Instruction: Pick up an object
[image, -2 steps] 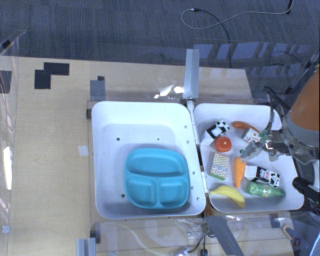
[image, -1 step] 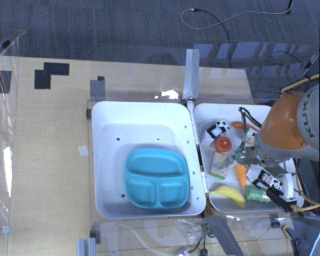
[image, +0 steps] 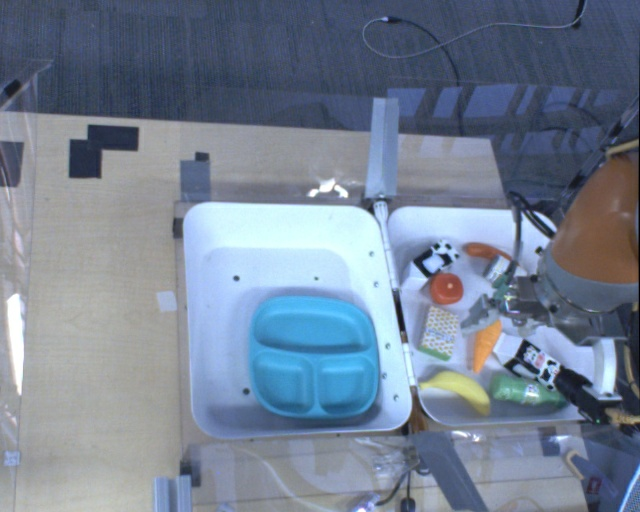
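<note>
The right bin (image: 405, 222) holds several small things: a black-and-white cow toy (image: 435, 258), a red tomato (image: 446, 289), an orange-red piece (image: 485, 252), a speckled green-and-white block (image: 439, 332), an orange carrot (image: 484, 346), a yellow banana (image: 457, 388), a green object (image: 525, 392) and a black-and-white packet (image: 535, 362). My gripper (image: 488, 310) hangs low over the middle of this bin, just above the carrot's top end and right of the tomato. The arm's orange band (image: 600, 235) covers the bin's right side.
The left bin (image: 215, 300) holds a blue divided plate (image: 313, 355) toward its front. A grey post (image: 380, 150) stands behind the wall between the two bins. Cables run along the arm at the right.
</note>
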